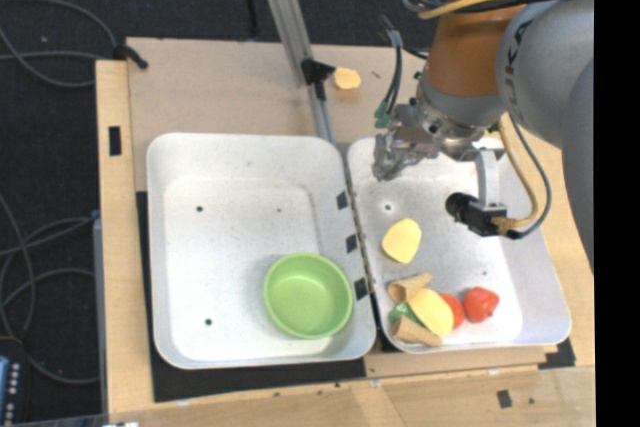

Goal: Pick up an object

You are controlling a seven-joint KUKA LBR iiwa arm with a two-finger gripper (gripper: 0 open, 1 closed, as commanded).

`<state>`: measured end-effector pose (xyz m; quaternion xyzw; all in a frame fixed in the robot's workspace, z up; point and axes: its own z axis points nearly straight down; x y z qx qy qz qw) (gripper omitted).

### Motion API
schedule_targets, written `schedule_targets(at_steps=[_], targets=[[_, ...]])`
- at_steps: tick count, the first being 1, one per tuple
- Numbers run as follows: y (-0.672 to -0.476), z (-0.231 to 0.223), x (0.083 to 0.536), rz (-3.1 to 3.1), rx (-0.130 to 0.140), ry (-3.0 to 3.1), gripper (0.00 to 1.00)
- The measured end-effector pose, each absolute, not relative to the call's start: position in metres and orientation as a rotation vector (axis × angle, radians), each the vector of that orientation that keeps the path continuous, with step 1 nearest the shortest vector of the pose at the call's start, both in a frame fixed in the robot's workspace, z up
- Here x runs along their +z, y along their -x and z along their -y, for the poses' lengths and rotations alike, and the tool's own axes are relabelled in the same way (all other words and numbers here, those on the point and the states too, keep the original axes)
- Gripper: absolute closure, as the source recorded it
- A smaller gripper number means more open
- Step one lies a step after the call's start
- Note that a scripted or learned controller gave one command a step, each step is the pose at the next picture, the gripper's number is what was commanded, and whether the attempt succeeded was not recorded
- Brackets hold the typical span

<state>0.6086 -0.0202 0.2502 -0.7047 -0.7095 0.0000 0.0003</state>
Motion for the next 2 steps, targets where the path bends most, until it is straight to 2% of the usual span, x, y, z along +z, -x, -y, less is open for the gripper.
schedule_targets(at_steps=[1, 2], targets=[[-0.6, -0.034, 0.24, 2.229, 0.0, 2.213, 1.0], [-0.602, -0.086, 0.231, 2.229, 0.0, 2.213, 1.0]])
